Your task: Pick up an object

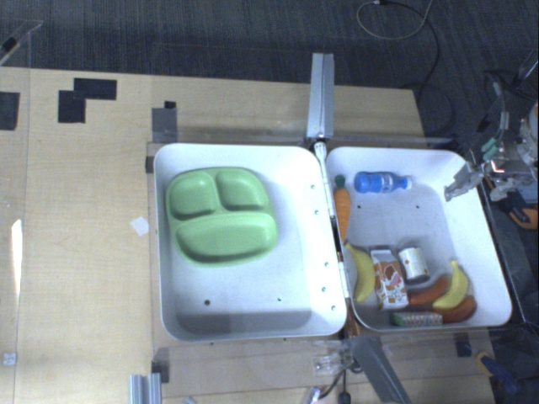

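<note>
The right bin (pixel 472 225) holds a blue bottle (pixel 381 182) lying near its far wall, a carrot (pixel 342 212) along its left wall, two bananas (pixel 362 273), a small carton (pixel 389 281) and a can (pixel 413 263). The left bin (pixel 244 318) holds a green divided tray (pixel 221 215). The tool (pixel 465 182) hovers at the right bin's far right rim; whether it is open or closed cannot be told.

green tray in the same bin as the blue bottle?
No. The green tray lies in the left bin, while the blue bottle lies in the right bin with the food items.
</note>
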`<state>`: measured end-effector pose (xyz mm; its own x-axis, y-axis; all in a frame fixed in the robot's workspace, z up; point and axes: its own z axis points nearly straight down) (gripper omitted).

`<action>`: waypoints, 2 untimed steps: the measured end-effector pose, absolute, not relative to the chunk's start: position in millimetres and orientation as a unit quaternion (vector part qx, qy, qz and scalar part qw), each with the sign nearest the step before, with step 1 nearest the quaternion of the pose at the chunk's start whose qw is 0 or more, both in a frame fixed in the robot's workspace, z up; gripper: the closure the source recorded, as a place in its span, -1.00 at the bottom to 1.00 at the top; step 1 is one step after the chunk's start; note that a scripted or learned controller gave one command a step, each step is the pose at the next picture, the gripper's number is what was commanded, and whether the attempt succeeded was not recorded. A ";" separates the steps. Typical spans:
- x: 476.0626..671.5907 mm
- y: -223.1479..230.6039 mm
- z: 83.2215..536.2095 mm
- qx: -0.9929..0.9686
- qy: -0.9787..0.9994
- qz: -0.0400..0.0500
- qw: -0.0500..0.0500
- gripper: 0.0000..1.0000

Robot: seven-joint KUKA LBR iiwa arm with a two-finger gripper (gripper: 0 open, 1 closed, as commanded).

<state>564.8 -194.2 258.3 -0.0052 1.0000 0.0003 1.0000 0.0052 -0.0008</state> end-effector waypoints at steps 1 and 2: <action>565.9 -193.3 267.9 -0.703 -0.711 0.000 0.000 1.00; 558.5 -157.3 356.1 -0.650 -0.760 -0.001 -0.002 1.00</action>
